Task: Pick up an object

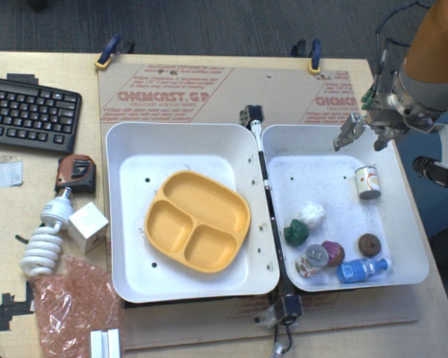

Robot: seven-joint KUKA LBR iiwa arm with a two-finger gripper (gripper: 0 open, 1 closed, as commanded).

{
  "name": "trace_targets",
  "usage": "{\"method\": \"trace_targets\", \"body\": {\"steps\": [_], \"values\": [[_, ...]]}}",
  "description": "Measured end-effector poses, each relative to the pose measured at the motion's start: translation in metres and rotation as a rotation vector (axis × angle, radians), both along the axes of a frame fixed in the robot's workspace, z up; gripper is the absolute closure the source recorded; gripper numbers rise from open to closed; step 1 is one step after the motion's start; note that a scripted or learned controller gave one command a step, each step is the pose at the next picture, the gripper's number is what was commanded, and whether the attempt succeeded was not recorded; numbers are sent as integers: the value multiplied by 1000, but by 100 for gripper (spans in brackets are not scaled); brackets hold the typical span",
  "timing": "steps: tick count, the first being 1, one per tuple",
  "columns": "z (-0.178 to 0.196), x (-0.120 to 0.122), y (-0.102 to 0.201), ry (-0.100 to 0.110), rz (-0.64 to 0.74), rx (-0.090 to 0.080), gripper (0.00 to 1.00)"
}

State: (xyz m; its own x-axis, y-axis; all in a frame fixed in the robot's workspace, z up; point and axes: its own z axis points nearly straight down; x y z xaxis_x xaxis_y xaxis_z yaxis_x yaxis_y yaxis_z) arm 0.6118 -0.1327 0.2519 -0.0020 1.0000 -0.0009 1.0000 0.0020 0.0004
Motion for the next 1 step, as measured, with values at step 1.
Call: {"method": "trace_targets", "body": {"steps": [1], "values": [[-106, -47, -32, 0, -4, 1, 0]]}}
